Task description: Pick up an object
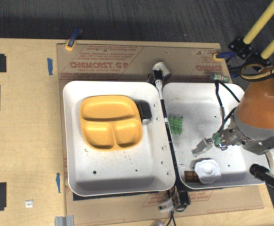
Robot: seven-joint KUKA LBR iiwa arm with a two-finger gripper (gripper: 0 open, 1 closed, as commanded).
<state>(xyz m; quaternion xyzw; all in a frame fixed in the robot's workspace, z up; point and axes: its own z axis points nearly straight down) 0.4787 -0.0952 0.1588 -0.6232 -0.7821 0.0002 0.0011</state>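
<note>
White lidded jar (207, 170) sits in the right bin (193, 95); claw (204, 146) hovers above, its state unclear.

Grey arm (261, 135) with a broad orange band, black cable, small metallic pincer (202, 147).

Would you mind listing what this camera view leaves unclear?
- End effector: small and blurred over the right bin, so its state is unreadable.
- Dark object: partly tucked behind the yellow tray.
- Brown item: partly hidden by the white object.
</note>
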